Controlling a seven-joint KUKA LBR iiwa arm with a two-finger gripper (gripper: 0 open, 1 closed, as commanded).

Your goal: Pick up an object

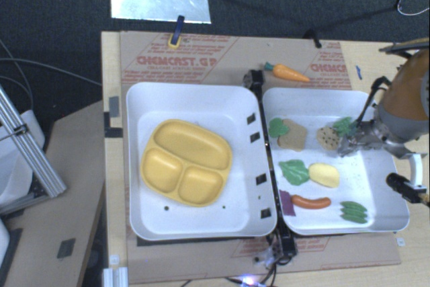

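Observation:
In the right bin (pixel 383 222) lie several toy foods. There is a tan bread slice (pixel 293 135) with a green leaf (pixel 277 126), a brown cookie (pixel 327 138), and a green leafy piece (pixel 344 124). Nearer the front are a green lettuce leaf (pixel 293 171), a yellow potato-like piece (pixel 324 175), a red sausage (pixel 310 201) and green pea pods (pixel 354 212). My gripper (pixel 347 144) is low in the right bin, right beside the cookie and the green leafy piece. The arm's orange band (pixel 406 94) rises at the right edge.
The left bin (pixel 144 104) holds a yellow divided plate (pixel 186 162). An orange carrot (pixel 287 72) lies on the cardboard behind the right bin. A purple piece (pixel 285 202) sits by the divider between the bins. A metal frame (pixel 23 138) stands at the left.

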